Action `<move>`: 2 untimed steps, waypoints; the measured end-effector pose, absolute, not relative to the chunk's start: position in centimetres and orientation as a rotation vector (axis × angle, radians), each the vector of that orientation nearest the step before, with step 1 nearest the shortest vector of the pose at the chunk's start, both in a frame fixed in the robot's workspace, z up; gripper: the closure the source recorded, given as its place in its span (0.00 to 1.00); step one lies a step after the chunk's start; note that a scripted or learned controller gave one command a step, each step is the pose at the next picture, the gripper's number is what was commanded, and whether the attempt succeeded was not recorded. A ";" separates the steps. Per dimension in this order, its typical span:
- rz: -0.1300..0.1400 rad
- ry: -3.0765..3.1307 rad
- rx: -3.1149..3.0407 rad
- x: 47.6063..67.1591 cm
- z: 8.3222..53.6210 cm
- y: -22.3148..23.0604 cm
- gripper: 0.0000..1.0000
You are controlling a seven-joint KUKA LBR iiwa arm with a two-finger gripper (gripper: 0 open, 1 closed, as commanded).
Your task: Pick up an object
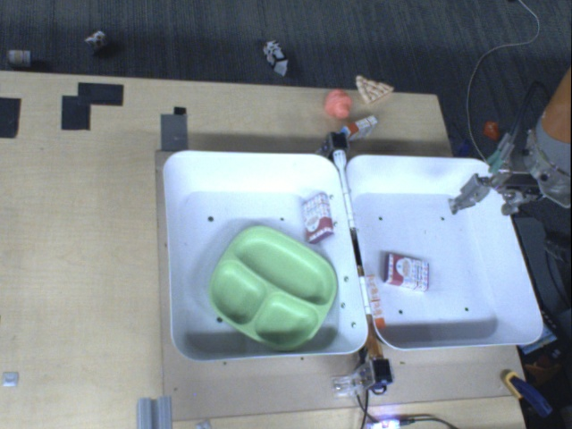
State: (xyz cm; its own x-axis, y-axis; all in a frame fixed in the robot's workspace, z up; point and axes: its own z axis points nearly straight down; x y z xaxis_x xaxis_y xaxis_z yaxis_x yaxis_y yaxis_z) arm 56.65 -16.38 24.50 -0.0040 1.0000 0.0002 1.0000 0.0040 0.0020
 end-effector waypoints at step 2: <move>0.008 2.217 2.215 51.0 8.7 -12.6 0.00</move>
State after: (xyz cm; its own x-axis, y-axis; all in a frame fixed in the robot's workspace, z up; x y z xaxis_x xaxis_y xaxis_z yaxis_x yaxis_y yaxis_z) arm 50.99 -12.55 8.72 -0.0009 1.0000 -0.0019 1.0000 0.0009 0.0093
